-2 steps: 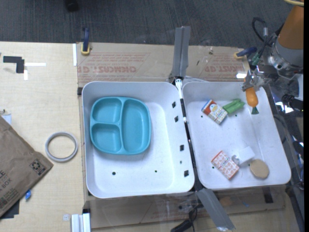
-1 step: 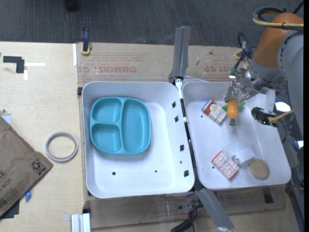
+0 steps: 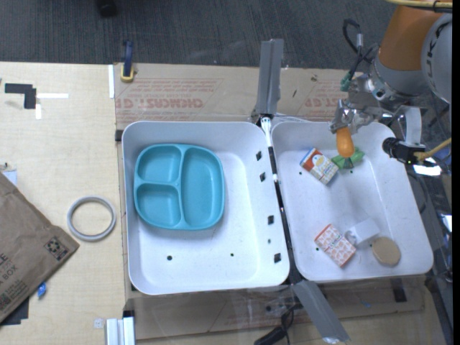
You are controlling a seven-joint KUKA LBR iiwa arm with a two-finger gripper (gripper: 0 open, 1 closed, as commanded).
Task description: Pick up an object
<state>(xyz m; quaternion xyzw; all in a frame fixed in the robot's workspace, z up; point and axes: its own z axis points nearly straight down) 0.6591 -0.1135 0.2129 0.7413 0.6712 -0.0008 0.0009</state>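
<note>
On the far left of the counter (image 3: 57,149) lie a brown paper bag (image 3: 25,254) and, to its right, a grey tape ring (image 3: 91,217). Next comes the left bin (image 3: 194,264), which holds a blue divided plate (image 3: 179,186) resting flat toward its left side.

The right bin (image 3: 316,264) carries the loose things. Near its front lie a small patterned packet (image 3: 334,245), a pale white block (image 3: 362,231) just to the right of it, and a round tan disc (image 3: 386,251) at the near right corner. Toward the far side a small carton (image 3: 319,167) lies tilted, with a green piece (image 3: 352,161) close by on its right.

Above that far part hangs the gripper (image 3: 346,129), and an orange object (image 3: 346,144) shows right under its fingers, seemingly pinched between them and raised off the bin floor. It looks like a carrot-shaped toy, though it is too small to be sure.

By my reading, the pick is mostly done: the gripper appears clenched on the orange object and the thing is off the floor. What is left is to lift it clear and show that the hold is firm, since the object sits low in the fingers and could slip
</note>
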